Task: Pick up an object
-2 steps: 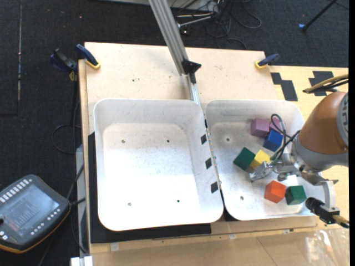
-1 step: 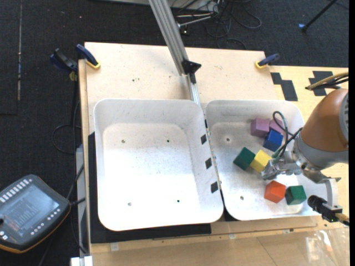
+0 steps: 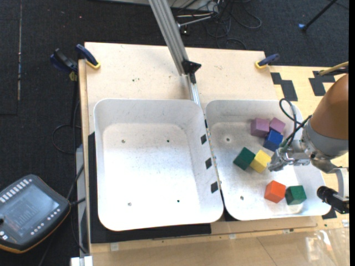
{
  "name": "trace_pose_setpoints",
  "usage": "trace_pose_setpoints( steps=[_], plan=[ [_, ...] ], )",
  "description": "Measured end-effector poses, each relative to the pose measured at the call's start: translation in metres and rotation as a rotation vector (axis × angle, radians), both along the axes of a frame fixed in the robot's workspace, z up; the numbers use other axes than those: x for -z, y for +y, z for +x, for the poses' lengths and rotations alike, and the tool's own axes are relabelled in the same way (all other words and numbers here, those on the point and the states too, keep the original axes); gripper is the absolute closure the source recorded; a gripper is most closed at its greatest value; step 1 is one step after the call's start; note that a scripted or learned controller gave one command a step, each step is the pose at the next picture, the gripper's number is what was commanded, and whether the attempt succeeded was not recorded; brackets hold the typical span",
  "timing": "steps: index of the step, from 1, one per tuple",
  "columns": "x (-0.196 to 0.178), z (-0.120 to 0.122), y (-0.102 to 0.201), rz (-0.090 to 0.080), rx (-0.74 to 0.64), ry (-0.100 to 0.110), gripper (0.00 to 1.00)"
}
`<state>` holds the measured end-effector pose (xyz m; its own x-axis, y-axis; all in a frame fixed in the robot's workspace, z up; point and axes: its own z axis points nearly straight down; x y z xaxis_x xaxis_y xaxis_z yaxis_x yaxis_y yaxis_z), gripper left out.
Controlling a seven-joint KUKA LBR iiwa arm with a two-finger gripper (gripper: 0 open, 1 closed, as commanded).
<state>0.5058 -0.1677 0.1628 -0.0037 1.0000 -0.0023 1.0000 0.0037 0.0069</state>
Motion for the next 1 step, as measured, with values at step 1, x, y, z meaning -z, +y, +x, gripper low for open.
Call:
trace_pose_setpoints(
  steps=[1],
  plan=[
    [-0.0437,0.0047,-0.0037,-0.001,0.0,0.0,1.0]
  ],
)
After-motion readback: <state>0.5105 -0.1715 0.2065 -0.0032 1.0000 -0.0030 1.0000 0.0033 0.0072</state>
